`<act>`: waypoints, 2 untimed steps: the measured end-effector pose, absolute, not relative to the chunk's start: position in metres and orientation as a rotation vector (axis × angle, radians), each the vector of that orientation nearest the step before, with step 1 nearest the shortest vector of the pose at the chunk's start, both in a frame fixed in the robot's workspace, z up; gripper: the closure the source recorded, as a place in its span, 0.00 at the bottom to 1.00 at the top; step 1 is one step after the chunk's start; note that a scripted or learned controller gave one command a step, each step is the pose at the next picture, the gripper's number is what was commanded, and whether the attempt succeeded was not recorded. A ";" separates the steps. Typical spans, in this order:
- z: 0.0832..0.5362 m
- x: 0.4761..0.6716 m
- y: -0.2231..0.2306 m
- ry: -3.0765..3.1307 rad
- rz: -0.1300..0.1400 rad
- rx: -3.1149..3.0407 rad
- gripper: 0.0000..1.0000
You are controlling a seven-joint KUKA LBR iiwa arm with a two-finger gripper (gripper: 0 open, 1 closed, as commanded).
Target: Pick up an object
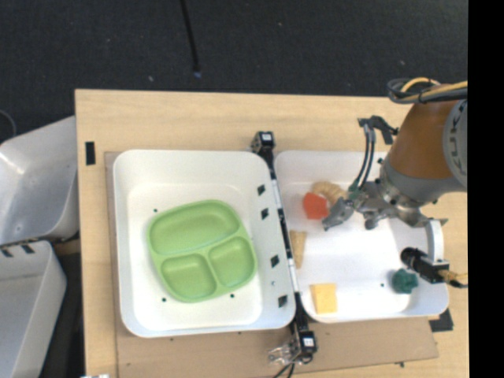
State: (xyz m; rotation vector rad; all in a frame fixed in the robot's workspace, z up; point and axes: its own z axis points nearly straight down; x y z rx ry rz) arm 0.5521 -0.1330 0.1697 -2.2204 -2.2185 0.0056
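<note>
The fingers (356, 213) hang over the right bin (354, 305) — I cannot tell whether they are released or clenched. A red object (315, 205) lies just beside them.

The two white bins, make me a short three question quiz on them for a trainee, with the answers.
1. True or false: the green plate lies in the left bin.
2. Which item lies nearest the gripper? A) yellow block B) red object C) dark green object
3. How many compartments does the green plate have?

Key: 1 true; 2 B; 3 three.
</note>
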 end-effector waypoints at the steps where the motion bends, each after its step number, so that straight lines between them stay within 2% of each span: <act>1: 0.123 0.556 -0.142 -2.221 0.004 -2.222 0.00; 2: 0.137 0.557 -0.143 -2.219 -0.002 -2.230 1.00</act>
